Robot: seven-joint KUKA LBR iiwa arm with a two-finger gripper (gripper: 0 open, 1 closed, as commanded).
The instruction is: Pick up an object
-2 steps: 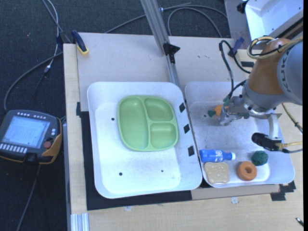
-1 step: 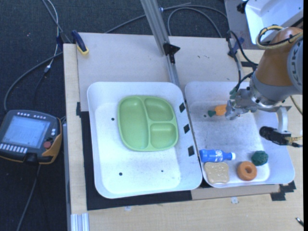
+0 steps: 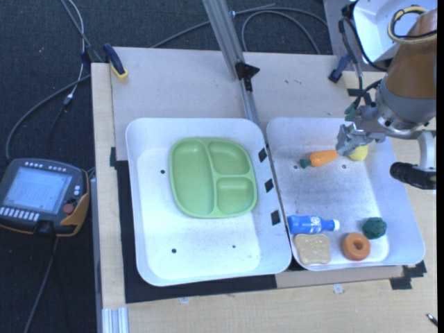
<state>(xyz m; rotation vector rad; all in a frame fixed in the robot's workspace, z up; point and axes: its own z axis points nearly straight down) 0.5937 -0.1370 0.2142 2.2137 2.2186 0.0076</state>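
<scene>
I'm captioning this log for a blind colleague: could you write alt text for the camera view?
A grey robot arm reaches in from the right, its gripper low over the right white bin beside a toy carrot and a yellow object. Nearer the front lie a blue bottle, cracker, doughnut and green ball. The left bin holds a green divided plate.

divided plate [image 3: 211, 177] in left bin [image 3: 149, 255]; toys in right bin [image 3: 402, 217]

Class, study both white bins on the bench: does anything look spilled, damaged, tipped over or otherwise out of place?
Nothing stands out. The green three-compartment plastic plate lies flat in the left white bin. In the right white bin, the orange toy carrot, blue bottle, toast slice, orange doughnut and dark green lump lie scattered, intact.
</scene>
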